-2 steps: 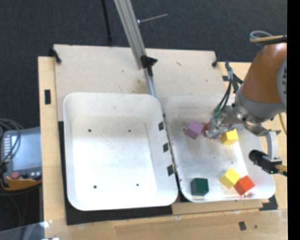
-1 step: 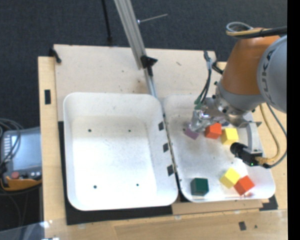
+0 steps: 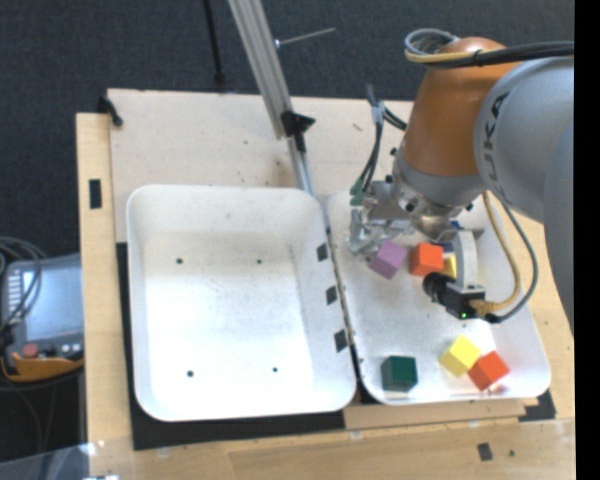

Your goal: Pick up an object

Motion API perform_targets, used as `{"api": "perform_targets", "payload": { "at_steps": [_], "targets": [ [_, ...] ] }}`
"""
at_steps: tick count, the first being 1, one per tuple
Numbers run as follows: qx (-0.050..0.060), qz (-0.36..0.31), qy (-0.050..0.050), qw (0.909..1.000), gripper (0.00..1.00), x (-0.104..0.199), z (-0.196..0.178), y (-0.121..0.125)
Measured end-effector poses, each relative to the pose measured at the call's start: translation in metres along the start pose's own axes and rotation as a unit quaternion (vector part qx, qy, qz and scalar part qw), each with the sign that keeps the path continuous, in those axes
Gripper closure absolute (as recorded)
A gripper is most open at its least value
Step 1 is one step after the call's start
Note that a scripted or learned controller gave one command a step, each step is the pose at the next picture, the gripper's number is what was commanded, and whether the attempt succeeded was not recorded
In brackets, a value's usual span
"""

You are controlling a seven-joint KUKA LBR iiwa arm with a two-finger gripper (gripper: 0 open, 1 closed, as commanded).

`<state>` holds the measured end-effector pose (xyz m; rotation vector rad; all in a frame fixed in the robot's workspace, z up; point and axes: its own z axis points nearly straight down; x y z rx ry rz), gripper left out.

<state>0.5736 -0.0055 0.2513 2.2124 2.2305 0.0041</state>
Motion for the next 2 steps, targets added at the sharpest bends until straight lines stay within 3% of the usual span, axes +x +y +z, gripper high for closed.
{"api": "perform_targets", "payload": {
  "at_steps": [2],
  "targets": [
    [0.0,0.0,0.0,1.0,1.0,0.099,0.006,0.026]
  ]
}}
